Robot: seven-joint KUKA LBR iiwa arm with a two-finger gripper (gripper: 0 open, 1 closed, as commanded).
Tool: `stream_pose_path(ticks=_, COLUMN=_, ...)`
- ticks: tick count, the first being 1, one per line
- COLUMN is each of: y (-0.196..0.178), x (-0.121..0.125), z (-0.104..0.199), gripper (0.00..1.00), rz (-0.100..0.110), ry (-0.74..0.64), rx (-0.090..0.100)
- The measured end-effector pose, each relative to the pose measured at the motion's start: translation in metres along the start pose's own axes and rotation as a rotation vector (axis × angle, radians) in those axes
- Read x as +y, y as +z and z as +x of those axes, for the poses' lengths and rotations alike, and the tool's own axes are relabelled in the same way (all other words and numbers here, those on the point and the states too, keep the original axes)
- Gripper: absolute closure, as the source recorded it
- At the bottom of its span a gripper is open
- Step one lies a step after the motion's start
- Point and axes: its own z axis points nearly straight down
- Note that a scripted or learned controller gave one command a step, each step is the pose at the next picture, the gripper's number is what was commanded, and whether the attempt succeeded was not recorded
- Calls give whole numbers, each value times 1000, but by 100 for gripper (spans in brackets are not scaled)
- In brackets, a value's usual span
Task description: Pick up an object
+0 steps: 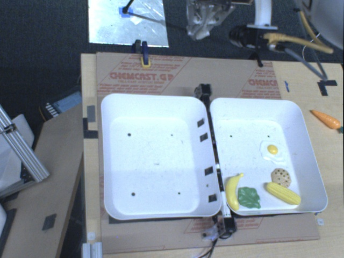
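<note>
Five toy foods lie in the right bin [301,122], all well below and slightly right of the end effector [203,20], which hangs above the far edge of the tabletop [177,71], clear of both bins. Whether it is wide or narrow cannot be told from this angle; nothing is seen in it. The fried egg [272,150] sits nearest to it, then the cookie [280,176], the corn cob [282,193], and the banana [233,191] touching the green leafy piece [249,197] by the bin's inner wall. To do the reach well, the arm likely needs to travel over the right bin and descend on an isolated item. The corn cob looks the best pick: rounded, raised, apart from neighbours. The egg and cookie are flat and may slip; the banana crowds the wall. An orange carrot [325,119] lies outside the bin.
</note>
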Motion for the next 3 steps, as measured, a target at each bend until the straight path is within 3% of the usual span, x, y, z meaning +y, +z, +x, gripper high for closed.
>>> stream_pose_path(ticks=1, y=0, x=0, z=63, gripper=100, rz=0, ry=0, rx=0)
stream_pose_path(ticks=2, y=283, x=4, z=58, gripper=100, rz=13, ry=10, rx=-7)
stream_pose_path(ticks=3, y=273, x=6, z=58, gripper=0, rz=2, ry=10, rx=-2)
